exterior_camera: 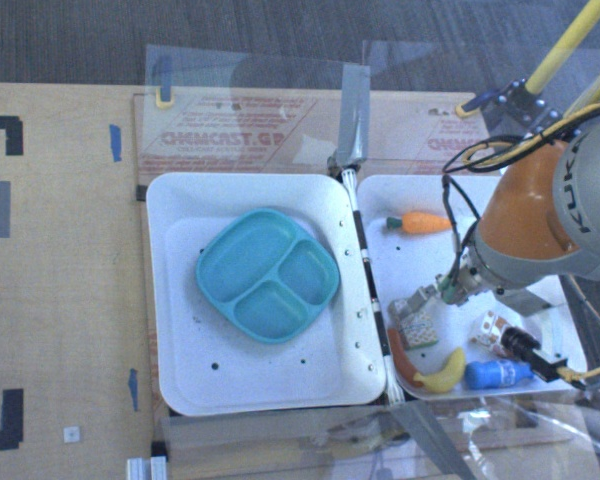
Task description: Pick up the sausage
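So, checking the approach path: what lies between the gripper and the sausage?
In the camera view, a small greyish block lies between the gripper and the sausage, close beside both.

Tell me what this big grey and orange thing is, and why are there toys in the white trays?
That is a grey robot arm with an orange band. It reaches in from the right, and one camera above the bench looks down on it at a slant. At its end is a small metal two-finger gripper, its hand.

On the bench sit two shallow white bins. The left bin holds a turquoise plastic plate with three compartments. The right bin holds pretend food: an orange toy carrot, a yellow toy banana, a reddish-brown toy sausage along the bin's left wall, and a blue bottle lying down.

The robot should pick up the sausage. The gripper hangs just above it, and I cannot see it holding anything.
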Action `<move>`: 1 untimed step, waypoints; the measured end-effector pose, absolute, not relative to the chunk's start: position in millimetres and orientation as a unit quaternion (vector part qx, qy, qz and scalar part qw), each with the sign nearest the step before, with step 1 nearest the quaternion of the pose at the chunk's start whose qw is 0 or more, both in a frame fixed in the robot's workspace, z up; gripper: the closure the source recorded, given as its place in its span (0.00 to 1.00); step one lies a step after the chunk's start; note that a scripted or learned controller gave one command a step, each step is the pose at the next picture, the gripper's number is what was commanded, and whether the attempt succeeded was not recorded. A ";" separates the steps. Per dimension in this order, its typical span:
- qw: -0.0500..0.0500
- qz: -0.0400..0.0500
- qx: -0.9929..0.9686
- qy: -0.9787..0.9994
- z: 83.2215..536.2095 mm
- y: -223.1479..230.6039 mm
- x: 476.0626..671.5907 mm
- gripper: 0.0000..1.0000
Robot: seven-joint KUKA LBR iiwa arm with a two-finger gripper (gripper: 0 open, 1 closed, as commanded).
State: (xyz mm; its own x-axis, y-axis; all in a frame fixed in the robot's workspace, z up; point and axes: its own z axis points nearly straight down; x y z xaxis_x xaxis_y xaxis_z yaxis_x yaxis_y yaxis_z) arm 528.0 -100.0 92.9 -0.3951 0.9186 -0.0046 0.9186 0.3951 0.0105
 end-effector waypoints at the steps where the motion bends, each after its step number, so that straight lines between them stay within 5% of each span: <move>1: 0.010 0.002 0.524 0.851 100.1 -188.0 591.7 0.00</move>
State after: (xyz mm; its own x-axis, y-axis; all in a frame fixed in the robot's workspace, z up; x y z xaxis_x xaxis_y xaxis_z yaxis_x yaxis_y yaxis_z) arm 591.7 -188.0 100.1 -0.4498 0.8930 -0.0153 0.8929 0.4500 0.0151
